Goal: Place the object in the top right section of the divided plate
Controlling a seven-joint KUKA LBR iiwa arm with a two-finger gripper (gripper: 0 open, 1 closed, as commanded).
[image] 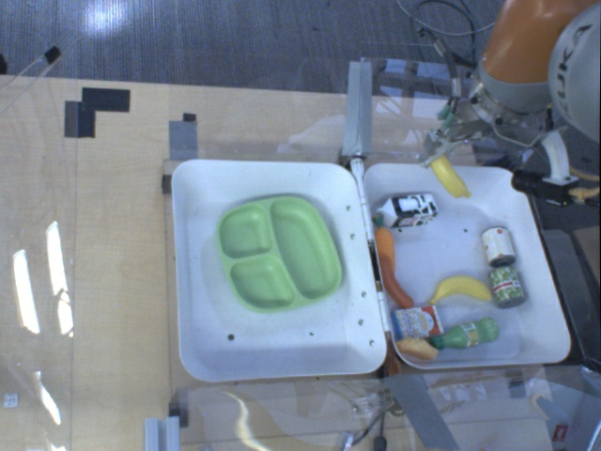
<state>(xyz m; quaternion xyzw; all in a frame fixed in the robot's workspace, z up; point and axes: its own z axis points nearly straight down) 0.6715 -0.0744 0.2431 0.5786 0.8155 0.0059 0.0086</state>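
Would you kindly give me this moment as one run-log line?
gripper: over right bin's far edge | yellow piece: just below fingers, grasp unclear | green divided plate: left bin, nothing in it

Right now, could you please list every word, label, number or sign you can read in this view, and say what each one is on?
No text can be read.
Small can: label too blurred to read.
Dark jar: label too small to read.
Carton: coloured print, illegible.
Green bottle: no legible label.
Black-and-white toy: patches, no lettering.
Green divided plate: no markings.
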